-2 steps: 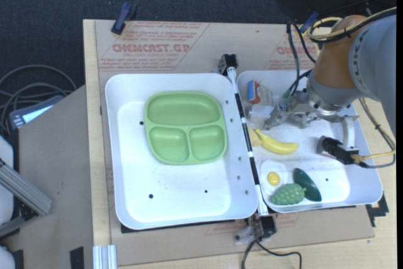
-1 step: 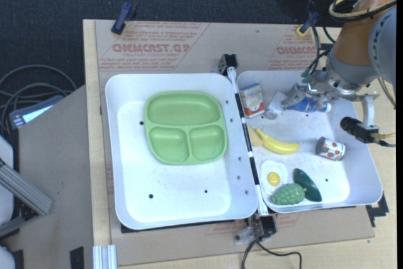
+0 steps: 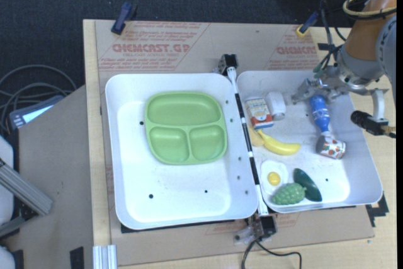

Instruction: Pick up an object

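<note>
My gripper (image 3: 319,90) hangs over the back of the right bin (image 3: 365,183), its fingers spread open. A blue bottle (image 3: 320,113) lies just in front of it, its upper end right at the gripper. Nothing is held between the fingers. Around the bottle lie a small red and white can (image 3: 330,147), a yellow banana (image 3: 278,145), a red and white carton (image 3: 258,111) and a white block (image 3: 276,103).
A toy fried egg (image 3: 272,174), a green bunch of grapes (image 3: 289,193) and a dark green vegetable (image 3: 308,184) sit at the right bin's front. The left bin (image 3: 126,154) holds a green divided plate (image 3: 186,126). A black divider (image 3: 242,135) runs between the bins.
</note>
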`<action>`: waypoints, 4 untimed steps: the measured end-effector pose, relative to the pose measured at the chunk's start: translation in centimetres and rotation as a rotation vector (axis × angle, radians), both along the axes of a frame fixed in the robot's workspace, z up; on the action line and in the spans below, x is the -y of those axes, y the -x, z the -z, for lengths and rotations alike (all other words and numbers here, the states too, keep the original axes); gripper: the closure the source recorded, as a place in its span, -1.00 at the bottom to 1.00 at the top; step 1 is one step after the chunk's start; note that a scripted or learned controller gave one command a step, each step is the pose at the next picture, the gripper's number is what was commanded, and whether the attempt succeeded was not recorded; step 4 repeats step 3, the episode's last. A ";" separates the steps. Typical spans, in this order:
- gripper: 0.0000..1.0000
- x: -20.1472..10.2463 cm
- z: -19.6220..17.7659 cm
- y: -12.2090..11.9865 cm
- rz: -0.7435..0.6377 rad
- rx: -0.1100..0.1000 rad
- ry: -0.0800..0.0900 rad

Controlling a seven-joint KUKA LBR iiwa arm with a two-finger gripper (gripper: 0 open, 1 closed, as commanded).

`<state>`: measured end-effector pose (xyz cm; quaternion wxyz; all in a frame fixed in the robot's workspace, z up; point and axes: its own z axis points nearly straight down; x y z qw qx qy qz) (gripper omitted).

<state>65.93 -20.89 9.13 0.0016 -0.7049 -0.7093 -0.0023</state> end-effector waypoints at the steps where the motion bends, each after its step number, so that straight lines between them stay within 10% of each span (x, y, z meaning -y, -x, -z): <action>1: 1.00 0.4 -1.0 0.1 0.003 0.001 0.006; 2: 1.00 -5.5 -7.6 8.6 0.006 -0.002 0.005; 3: 1.00 -12.2 -9.3 7.2 0.006 0.001 0.006; 4: 1.00 -12.2 -9.3 7.2 0.006 0.001 0.006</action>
